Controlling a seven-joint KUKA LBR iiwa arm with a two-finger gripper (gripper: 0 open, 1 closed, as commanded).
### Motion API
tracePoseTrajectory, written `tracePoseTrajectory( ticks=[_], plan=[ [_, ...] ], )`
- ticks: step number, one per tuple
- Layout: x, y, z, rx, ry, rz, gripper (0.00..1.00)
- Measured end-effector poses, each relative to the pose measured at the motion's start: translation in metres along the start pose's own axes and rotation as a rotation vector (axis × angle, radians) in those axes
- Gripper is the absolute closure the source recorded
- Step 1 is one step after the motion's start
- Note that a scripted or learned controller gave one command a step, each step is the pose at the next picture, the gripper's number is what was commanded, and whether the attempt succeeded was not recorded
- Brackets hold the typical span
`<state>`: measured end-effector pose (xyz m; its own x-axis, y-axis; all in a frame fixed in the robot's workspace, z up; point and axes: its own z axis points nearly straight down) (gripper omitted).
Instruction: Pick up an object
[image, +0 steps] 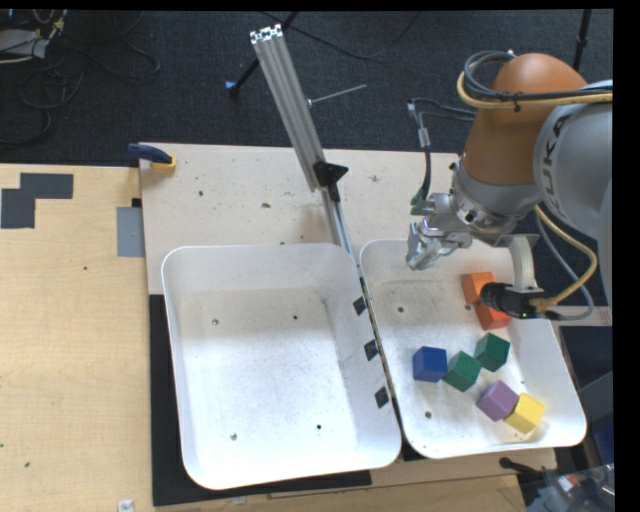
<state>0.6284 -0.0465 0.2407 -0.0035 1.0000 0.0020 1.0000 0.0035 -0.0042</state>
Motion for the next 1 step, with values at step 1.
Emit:
tracePoseTrajectory(
  ticks=[1],
  plan=[
    [0.0467, 0.0139, -0.0049, -0.003, 0.0, 0.0, 1.0]
  ],
)
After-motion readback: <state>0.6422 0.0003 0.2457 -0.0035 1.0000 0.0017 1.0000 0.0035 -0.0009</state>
